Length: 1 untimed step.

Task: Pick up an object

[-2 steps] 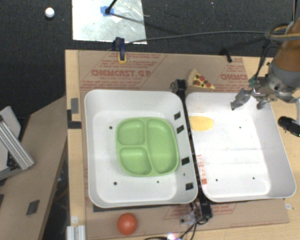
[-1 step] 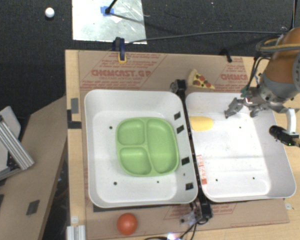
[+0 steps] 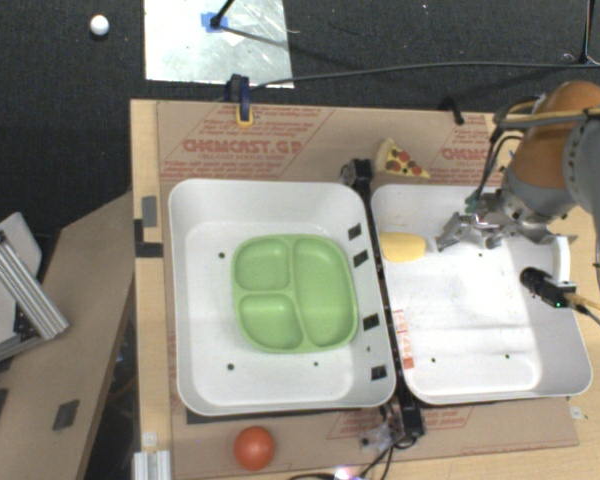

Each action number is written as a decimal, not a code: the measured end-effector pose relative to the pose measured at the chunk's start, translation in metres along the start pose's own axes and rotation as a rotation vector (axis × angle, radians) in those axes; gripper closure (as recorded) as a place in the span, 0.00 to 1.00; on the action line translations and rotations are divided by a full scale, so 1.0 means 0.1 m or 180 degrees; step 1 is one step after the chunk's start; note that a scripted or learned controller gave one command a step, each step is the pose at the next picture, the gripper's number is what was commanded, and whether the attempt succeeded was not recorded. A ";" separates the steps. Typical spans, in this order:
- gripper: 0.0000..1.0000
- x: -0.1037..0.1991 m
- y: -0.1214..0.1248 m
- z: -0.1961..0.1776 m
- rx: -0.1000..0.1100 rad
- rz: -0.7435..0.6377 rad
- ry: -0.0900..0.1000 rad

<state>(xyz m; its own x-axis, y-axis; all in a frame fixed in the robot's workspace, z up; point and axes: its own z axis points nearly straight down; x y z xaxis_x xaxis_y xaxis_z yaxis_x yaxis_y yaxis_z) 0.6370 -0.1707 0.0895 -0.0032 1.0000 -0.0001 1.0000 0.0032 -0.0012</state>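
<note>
We are hovering our claw [image 3: 458,230] low over the upper left part of the right bin [image 3: 500,368], with the arm [image 3: 560,158] reaching in from the right. Just to the claw's left, the yellow object [image 3: 403,247] is lying on the bin floor close to the wall that divides the two bins, and this is the thing we are judging to be our target. The metal fingers are showing as splayed a little apart, with nothing between them, so we are not holding anything yet.

We are reading the yellow piece as a small, rounded, smooth toy, probably light and fairly stiff plastic or foam, though we cannot tell the material for sure. A smooth rounded skin is likely to be slippery under metal tips, so we are favouring a grip across its short width, near the middle, with the tips coming down on both long sides. Its place near the bin wall is leaving little room on the left side, so we are expecting the left finger to need care there.

Elsewhere, a green divided plate [image 3: 294,293] is sitting in the left bin [image 3: 200,368], a toy pizza slice [image 3: 401,160] is lying on the desk [image 3: 280,138] beyond the bins, and an orange ball [image 3: 253,447] is resting at the desk's near edge.
</note>
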 end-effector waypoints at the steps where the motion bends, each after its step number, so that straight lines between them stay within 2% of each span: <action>1: 1.00 0.00 0.02 -0.15 -0.0021 -0.0005 -0.0003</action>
<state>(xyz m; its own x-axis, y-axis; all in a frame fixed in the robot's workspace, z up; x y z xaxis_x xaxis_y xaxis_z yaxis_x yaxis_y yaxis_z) 0.6392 -0.1708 0.1040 -0.0049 1.0000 -0.0010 1.0000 0.0049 0.0056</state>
